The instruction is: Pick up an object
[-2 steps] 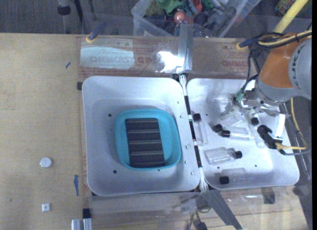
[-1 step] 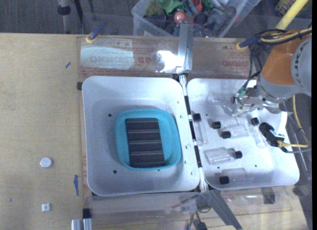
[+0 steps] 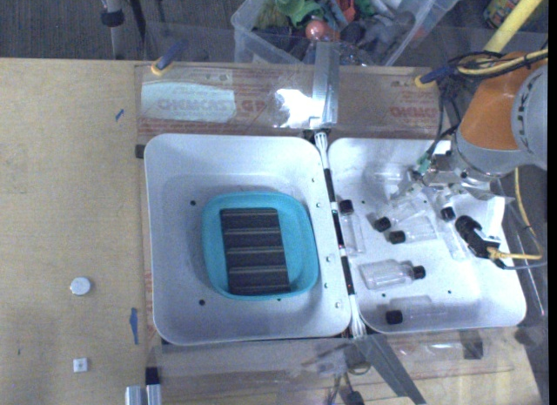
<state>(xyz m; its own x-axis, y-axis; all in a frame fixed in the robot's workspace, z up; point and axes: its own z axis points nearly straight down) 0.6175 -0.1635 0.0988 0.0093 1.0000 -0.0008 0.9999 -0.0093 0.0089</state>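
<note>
Camera view, clear vial (image 3: 392,272) lying crosswise, black cap rightward, fingers (image 3: 416,187) state unclear.

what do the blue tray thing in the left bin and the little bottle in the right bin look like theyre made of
Blue tray: looks like matte moulded plastic, with rounded corners and an even turquoise colour; its dark ribbed insert could be rubber or plastic. Small bottle: clear plastic or glass, since the white bin floor shows through it; the black cap is probably plastic.

Turquoise tray (image 3: 300,246) (black-ribbed), white bins (image 3: 174,185)
</note>
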